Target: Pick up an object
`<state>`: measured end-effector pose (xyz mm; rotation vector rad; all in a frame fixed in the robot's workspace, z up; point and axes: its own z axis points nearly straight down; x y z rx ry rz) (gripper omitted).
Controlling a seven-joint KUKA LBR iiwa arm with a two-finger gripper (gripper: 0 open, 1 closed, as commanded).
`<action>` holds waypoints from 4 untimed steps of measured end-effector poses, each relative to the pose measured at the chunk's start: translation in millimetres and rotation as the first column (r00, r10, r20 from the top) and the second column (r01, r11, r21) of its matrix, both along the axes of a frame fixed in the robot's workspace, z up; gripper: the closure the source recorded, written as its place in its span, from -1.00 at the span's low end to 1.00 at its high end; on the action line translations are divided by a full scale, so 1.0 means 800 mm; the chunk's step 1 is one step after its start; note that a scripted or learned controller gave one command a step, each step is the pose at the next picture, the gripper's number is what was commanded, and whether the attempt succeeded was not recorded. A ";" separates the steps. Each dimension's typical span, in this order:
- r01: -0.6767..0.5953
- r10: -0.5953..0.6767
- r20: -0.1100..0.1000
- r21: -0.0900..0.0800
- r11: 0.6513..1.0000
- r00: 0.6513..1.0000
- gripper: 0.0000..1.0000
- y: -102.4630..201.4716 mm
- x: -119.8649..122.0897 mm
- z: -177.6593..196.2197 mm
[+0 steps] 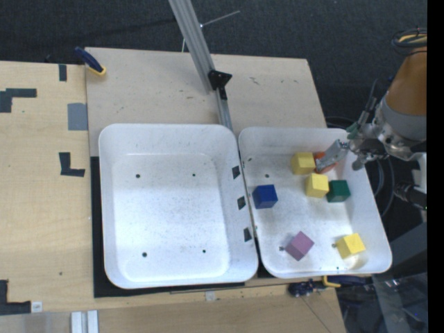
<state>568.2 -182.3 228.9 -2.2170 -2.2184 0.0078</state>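
Note:
The right bin [361, 255] holds several small blocks: a yellow one [302, 162], a second yellow one [317, 184], a third yellow one [350, 244], a green one [338, 191], a blue one [264, 195] and a purple one [300, 245]. A small orange-red piece [322, 161] lies between the top yellow block and the gripper. My gripper [347, 157] hangs over the bin's upper right part, open, with nothing between its fingers. Its left finger [334, 152] is right beside the orange-red piece.
The left bin [111, 186] sits beside the right one, their rims meeting at the centre. A grey metal bar [198, 40] slants down from the top to the bins' junction. A blue and yellow tool [90, 61] lies on the bench at the upper left.

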 end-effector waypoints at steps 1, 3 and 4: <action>-0.001 0.001 0.000 0.001 1.000 1.000 -1.00 0.009 -0.012 -0.068; -0.001 0.001 0.005 0.001 1.000 1.000 1.00 0.006 -0.015 -0.131; 0.001 -0.001 0.011 -0.002 1.000 1.000 1.00 0.002 -0.025 -0.059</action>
